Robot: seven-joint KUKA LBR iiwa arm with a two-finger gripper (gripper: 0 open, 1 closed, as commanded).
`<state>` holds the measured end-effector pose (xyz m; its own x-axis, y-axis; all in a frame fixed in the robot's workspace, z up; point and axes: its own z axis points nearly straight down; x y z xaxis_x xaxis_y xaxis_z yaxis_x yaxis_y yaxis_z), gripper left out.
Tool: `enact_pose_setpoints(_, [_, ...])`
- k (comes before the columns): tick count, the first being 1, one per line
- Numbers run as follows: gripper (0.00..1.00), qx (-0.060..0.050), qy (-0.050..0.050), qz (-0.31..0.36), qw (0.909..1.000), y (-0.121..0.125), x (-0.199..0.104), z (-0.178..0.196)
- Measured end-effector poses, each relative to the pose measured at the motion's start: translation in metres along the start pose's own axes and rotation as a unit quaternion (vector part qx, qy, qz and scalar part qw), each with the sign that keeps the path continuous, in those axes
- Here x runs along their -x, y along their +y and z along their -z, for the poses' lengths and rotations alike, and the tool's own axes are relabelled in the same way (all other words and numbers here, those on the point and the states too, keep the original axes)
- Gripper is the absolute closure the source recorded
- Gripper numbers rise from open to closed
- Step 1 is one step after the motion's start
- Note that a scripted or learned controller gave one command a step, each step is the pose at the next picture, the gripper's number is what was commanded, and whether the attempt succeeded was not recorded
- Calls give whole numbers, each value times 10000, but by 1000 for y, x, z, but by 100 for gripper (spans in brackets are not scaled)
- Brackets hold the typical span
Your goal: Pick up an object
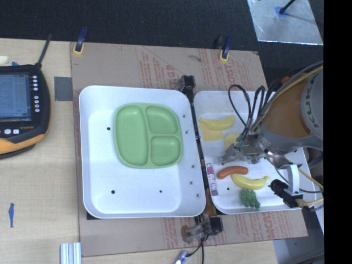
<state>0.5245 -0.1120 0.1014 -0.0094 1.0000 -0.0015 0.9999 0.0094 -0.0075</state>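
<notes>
The right bin point(220, 202) holds several toy foods: a yellow piece point(216, 124) near its back, a red sausage point(229, 172), a yellow banana point(250, 181) and a green broccoli-like piece point(249, 198) toward the front. Another yellow piece point(231, 140) lies partly under the gripper. My gripper point(237, 153) hangs low over the middle of this bin, just behind the sausage, with the grey and orange arm point(289, 120) coming in from the right. Its fingertips are lost against the clutter below.
The left bin point(96, 197) holds a green divided plate point(148, 135). A teach pendant point(22, 109) lies on the bench at far left. Black cables point(247, 100) loop above the gripper. Clamps sit at the cardboard's back edge.
</notes>
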Motion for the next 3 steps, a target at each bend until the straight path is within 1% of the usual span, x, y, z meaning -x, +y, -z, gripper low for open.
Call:
enact_pose_setpoints(1, [0, 20, 2, -15, 10000, 49, -9, -9])
enact_pose_setpoints(2, [100, 14, 0, -9, 10000, 49, -8, 1])
enact_pose_setpoints(3, [0, 13, 0, -9, 10000, 49, -8, 1])
